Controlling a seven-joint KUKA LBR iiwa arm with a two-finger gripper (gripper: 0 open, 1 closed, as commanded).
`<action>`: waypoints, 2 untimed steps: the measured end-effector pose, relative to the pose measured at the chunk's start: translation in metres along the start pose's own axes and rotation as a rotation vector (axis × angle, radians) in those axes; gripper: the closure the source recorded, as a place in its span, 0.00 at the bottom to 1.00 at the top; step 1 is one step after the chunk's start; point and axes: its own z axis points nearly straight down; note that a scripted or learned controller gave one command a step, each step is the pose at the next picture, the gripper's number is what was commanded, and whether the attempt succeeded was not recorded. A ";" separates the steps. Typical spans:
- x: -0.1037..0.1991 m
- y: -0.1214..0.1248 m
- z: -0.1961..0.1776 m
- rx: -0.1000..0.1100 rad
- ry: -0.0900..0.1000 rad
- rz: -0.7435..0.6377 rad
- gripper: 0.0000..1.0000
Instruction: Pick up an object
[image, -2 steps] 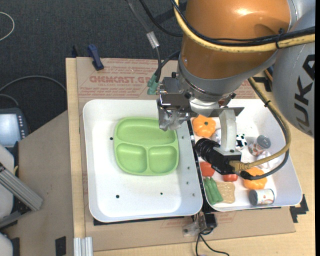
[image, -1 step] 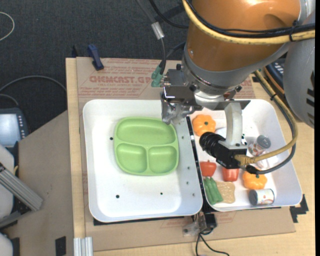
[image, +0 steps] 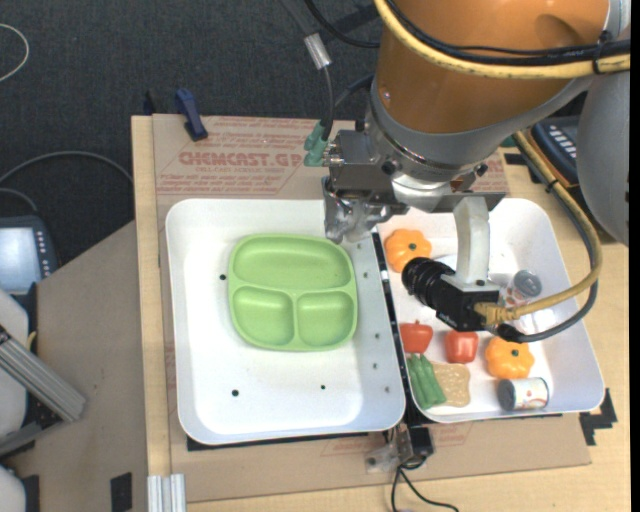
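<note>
Fingers of our gripper (image: 345, 222) point down at the far edge of the left bin (image: 200, 400), just beyond the green divided plate (image: 293, 292); whether they are spread or pressed together we cannot tell. We see nothing between them. Objects lie in the right bin (image: 570, 380): two small orange pumpkins (image: 407, 247) (image: 508, 357), two red pieces (image: 460, 346), a green vegetable (image: 425, 380), a tan slice (image: 453, 384) and a small white can (image: 525, 393).
</note>
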 end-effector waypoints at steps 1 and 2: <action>0.001 0.000 -0.010 -0.002 0.000 -0.002 1.00; 0.046 -0.002 0.073 0.015 -0.004 -0.001 1.00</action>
